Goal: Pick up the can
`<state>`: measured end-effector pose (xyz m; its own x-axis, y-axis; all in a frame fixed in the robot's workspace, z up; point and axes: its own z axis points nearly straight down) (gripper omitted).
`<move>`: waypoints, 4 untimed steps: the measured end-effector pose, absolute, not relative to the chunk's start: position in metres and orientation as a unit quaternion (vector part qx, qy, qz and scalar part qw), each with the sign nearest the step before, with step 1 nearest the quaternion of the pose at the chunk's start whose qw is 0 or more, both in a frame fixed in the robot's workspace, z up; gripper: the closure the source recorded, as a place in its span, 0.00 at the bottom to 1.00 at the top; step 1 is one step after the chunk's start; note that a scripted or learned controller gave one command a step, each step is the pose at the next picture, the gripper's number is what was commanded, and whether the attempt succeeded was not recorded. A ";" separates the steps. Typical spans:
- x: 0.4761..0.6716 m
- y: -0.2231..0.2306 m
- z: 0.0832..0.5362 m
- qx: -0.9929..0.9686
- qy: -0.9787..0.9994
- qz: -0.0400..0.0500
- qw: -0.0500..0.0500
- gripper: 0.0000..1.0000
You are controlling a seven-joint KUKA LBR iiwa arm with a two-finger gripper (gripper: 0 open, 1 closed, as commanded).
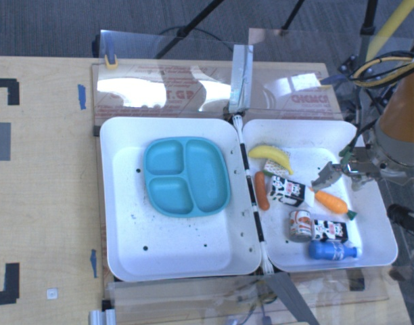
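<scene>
The can (301, 225) lies on its side low in the right bin (369, 144), below and to the left of the gripper (339, 172); the gripper hovers over the bin's right half with its fingers spread and nothing between them, well apart from the can; between can and gripper lies the carrot (331, 203), orange and tapered, pointing down to the right; touching the can's right end is a black-and-white carton (329, 231), and just below that a blue bottle (332, 251); above the can sits a second carton (287, 192), a red sausage (262, 190) beside it to the left; further up lies a curved yellow banana (270, 156); the can is short, round, red and silvery; left of the can, in the left bin (119, 181), rests a teal plate (187, 176) with three compartments.
</scene>
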<state>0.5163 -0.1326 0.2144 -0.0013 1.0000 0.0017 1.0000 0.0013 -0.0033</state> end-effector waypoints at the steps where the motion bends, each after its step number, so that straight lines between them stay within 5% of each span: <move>1: 0.511 0.005 0.241 -0.561 -0.828 0.000 -0.001 0.00; 2: 0.513 0.004 0.251 -0.562 -0.827 -0.001 -0.002 1.00; 3: 0.509 -0.017 0.245 -0.547 -0.837 0.000 0.000 1.00; 4: 0.480 0.038 0.289 -0.452 -0.892 -0.001 -0.002 1.00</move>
